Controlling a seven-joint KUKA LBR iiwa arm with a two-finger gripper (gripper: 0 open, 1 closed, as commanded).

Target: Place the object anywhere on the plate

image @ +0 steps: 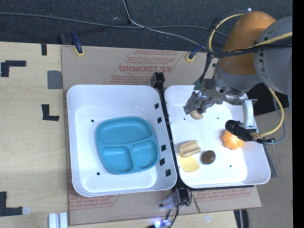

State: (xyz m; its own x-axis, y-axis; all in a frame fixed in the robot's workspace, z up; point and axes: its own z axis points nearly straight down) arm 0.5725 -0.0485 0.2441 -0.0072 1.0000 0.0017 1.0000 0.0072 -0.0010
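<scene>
I see the gripper (195, 109) over the right bin (256, 175), upper centre-right; a tan piece (196, 115) sits at its tips, though I cannot tell if it's clamped. The blue plate (126, 144) waits lower left, in the left bin (76, 103), so a leftward carry seems next.

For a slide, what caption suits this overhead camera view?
Robot gripper over the right bin, apparently holding a small tan item; blue plate waits in the left bin.
</scene>
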